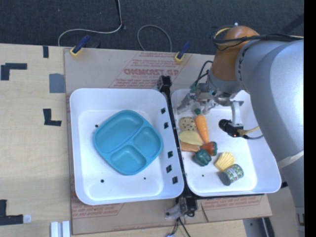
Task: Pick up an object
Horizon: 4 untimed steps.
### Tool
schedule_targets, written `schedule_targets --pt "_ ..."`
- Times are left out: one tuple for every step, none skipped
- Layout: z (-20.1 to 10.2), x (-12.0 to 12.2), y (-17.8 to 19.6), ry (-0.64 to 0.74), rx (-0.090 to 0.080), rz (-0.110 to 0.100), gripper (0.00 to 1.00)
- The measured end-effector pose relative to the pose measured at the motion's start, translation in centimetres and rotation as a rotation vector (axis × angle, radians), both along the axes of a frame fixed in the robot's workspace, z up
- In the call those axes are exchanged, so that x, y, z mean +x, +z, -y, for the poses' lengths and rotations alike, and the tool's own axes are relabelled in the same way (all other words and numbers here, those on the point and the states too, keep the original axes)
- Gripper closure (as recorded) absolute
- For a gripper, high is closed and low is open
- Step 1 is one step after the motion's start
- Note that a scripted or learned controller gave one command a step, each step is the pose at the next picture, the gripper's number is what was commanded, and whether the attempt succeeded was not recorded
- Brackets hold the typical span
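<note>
My gripper (193,105) hangs over the back left part of the right bin (265,158), open, with nothing between its fingers. Just in front of it lie an orange carrot (202,129) and a speckled round cookie (186,124). Further forward are a pale yellow piece (191,138), a red piece (211,147), a green pepper (201,157), a yellow ridged piece (224,160) and a small can (232,174) on its side.
The left bin (81,132) holds a blue divided plate (128,141). A black divider (170,132) runs between the two bins. The arm's grey body (276,93) covers the right bin's back right corner.
</note>
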<state>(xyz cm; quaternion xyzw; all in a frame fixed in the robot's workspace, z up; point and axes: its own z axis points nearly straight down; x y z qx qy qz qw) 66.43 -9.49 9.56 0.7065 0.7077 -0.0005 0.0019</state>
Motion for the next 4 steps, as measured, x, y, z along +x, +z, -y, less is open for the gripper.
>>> schedule_targets --pt "0.8 -3.0 -1.0 0.0 0.002 0.002 0.0" --pt "0.5 -1.0 -1.0 0.0 0.003 0.0 0.0" --pt "0.0 -0.9 -1.0 0.0 0.002 0.0 0.0" --pt "0.0 -2.8 -0.9 -0.001 0.001 0.002 0.0"
